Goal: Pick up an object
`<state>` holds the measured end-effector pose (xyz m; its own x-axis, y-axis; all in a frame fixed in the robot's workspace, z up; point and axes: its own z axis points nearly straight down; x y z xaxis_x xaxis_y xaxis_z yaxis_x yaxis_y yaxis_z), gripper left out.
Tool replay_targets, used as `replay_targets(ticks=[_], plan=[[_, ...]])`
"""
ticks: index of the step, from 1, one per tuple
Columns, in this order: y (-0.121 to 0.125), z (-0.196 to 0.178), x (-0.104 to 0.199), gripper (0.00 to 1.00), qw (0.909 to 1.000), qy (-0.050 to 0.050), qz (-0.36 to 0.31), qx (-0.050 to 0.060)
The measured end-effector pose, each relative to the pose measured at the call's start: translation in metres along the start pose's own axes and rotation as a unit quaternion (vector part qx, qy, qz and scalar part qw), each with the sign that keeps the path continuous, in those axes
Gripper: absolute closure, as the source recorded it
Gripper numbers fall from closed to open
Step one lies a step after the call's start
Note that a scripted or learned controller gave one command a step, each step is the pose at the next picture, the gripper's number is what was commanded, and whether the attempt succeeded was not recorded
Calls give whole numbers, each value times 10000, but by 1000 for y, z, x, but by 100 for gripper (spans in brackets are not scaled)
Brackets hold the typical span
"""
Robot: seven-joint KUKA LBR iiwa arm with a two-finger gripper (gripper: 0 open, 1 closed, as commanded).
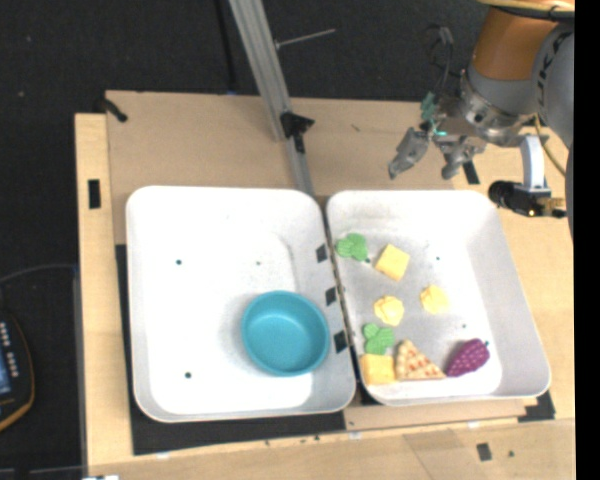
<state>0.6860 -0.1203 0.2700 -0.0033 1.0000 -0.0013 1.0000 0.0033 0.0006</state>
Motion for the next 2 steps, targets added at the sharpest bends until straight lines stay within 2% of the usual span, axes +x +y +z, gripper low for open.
replay_targets(ticks=[1,2], plan=[[0,0,0,0,10000,-6,-1,2],[-1,42,0,0,10000,-6,10,20]])
